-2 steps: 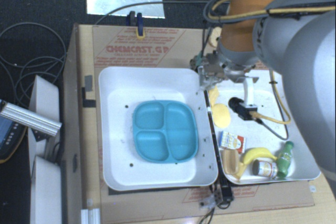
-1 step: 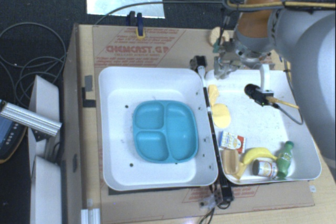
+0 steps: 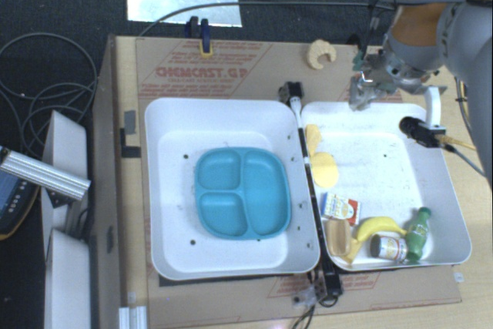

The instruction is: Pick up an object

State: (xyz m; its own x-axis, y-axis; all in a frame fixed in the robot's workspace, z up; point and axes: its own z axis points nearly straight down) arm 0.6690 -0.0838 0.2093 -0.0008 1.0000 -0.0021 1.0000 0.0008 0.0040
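- Gripper [image 3: 363, 95] hangs over the far edge of the right bin [image 3: 454, 200], toward its far-left corner; whether it is spread or pressed together I cannot tell, and nothing shows in its grasp.
- Objects to pick lie nearer and lower in the view, along the bin's left wall and near end: a yellow lemon-like piece [image 3: 324, 169], a small red-and-white carton [image 3: 340, 206], a banana [image 3: 373, 230], a small jar [image 3: 387, 246] and a green bottle [image 3: 417, 233].
- Lemon-like piece sits closest, almost straight toward the near side from the gripper.
- Banana's long axis runs roughly left to right, curving; the bottle lies tilted beside the jar.
- Left bin [image 3: 166, 189] holds a blue divided plate [image 3: 241, 192], well apart from the gripper.
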